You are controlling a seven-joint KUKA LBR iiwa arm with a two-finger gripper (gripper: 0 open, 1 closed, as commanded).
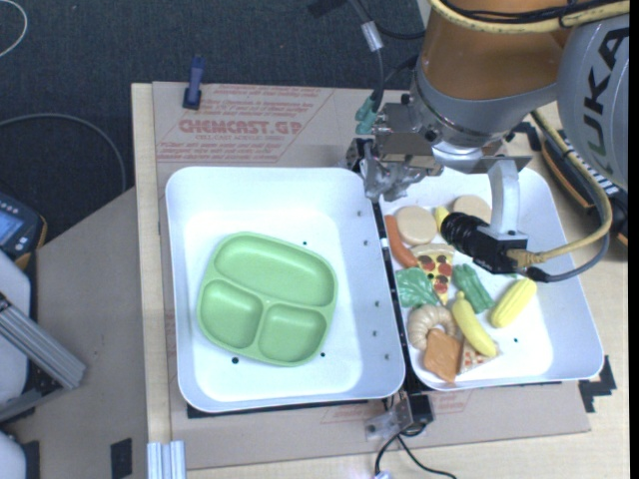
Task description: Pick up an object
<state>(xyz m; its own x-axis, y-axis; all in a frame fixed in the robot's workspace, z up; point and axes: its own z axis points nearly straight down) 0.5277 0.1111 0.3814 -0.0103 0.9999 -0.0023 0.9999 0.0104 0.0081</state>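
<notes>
The right bin (pixel 569 352) holds a pile of toy food. In it are a round tan biscuit (pixel 417 226), an orange sausage (pixel 397 240), a pizza slice (pixel 435 264), a green leaf (pixel 413 287), a banana (pixel 472 326), a corn cob (pixel 511 302), a curled pastry (pixel 429 317) and a brown toast piece (pixel 442 353). My gripper (pixel 387 183) hangs over the bin's back left corner, just above the biscuit and the sausage. Nothing shows between its tips from this angle.
A green divided plate (pixel 268 298) lies in the left bin (pixel 190 208). A black cylinder on a cable (pixel 479 243) from the arm lies across the toy food. The big orange-banded wrist (pixel 499 38) covers the right bin's back edge. The rim between the bins (pixel 384 297) runs beside the gripper.
</notes>
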